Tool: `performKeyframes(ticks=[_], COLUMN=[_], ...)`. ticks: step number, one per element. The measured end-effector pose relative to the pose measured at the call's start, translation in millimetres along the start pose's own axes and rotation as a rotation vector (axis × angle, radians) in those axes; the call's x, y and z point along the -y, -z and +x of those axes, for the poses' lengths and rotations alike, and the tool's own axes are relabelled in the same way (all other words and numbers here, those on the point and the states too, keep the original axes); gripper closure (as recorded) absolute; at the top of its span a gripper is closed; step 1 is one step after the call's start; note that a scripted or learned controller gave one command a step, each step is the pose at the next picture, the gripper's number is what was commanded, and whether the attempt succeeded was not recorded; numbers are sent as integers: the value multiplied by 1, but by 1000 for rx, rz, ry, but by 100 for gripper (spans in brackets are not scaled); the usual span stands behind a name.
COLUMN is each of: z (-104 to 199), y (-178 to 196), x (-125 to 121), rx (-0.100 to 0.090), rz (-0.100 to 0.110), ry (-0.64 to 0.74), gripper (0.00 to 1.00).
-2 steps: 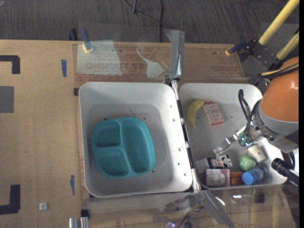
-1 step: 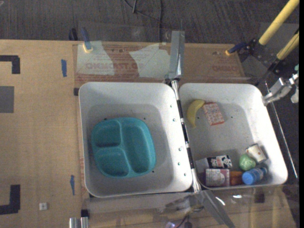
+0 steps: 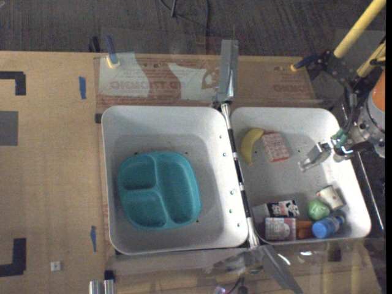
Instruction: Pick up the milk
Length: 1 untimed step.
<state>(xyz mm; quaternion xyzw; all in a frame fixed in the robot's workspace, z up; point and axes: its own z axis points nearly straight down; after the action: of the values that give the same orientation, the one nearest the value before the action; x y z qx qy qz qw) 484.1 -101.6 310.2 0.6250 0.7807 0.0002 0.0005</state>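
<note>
Down at the near edge of the right bin (image 3: 294,116) sits the milk (image 3: 283,209), a small carton with a black-and-white cow print, lying apart from the gripper. Touching its near side is a pink and white packet (image 3: 280,228). Just right of that comes an orange piece (image 3: 304,228), then a blue bottle (image 3: 326,226), a green ball (image 3: 318,209) and a small white cup (image 3: 331,196), all crowded into the near right corner. Farther off, a banana (image 3: 250,143) lies by the left wall with a red and white box (image 3: 275,146) just beside it. The gripper (image 3: 312,158) hangs over bare floor in the right half of this bin, its fingers spread apart with nothing between them. Over in the left bin (image 3: 122,124), a teal divided plate (image 3: 158,189) lies flat.
</note>
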Motion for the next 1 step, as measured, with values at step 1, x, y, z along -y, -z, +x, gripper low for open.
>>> performKeyframes(ticks=[1], z=[18], y=[-126], x=[1], rx=[-1], rz=[-1], ry=[330], gripper=[0])
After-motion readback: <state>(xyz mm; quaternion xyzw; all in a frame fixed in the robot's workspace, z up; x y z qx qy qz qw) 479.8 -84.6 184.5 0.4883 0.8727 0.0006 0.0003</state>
